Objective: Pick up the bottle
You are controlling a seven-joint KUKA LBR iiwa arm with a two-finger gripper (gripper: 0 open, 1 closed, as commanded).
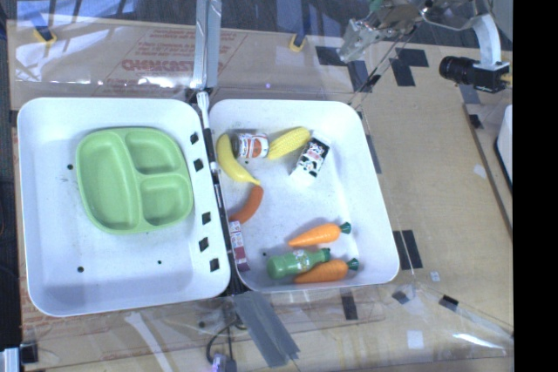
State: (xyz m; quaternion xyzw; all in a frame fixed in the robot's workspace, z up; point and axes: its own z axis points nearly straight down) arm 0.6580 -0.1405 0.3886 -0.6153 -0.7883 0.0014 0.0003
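Bins are sitting side by side under my camera, and I am taking the green bottle as my landmark. Far to its left, the left bin is holding a green divided plate, which is leaving a wide band of bare white floor along that bin's near edge. A divider with black tabs is running between the two bins, up and left of the bottle.

I am seeing the bottle lying on its side in the right bin, close to the near rim. A carrot is lying right against its lower right side, and a second carrot is lying just above it. Up and left of the bottle, a sausage is resting near the divider, with a banana and a small can farther up. A corn cob and a black-and-white carton are lying well above the bottle, leaving open floor between them and the upper carrot.

Well above and to the right of the bottle, beyond the bin's far corner, the gripper is hanging over the bench, tilting down and to the left from the orange-banded wrist. I cannot tell how the pincer is standing; it is carrying nothing I can see.
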